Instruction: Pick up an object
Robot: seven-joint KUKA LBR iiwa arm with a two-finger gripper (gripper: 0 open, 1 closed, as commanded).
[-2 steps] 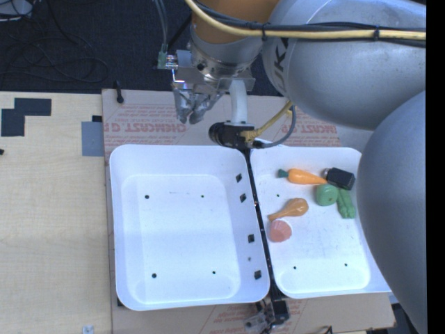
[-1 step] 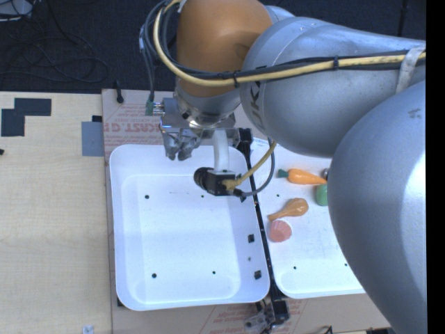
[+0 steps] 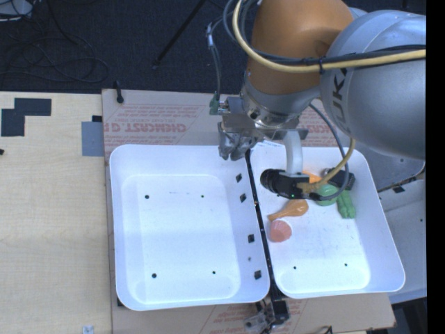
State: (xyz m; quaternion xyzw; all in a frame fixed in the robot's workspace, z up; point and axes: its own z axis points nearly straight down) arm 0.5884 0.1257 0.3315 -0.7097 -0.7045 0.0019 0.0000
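tool over the back rim, pickings all in the right bin

the tool (image 3: 233, 145) hangs above the back edge of the bins, just where the left bin (image 3: 174, 235) and right bin (image 3: 334, 256) meet. from this angle i cannot tell whether it is spread or pressed together. the things worth taking lie in the right bin. an orange toy (image 3: 290, 209) rests near the dividing wall, with a pink disc (image 3: 280, 232) touching or just beside its lower end. a green block (image 3: 345, 204) lies nearer the right rim, well apart from them. the toy and disc sit so close that a grab at one would likely nudge the other, and the divider leaves little room on that side. the front half of the right bin is open floor, so an approach from there looks freer. the block probably has the clearest space around it.
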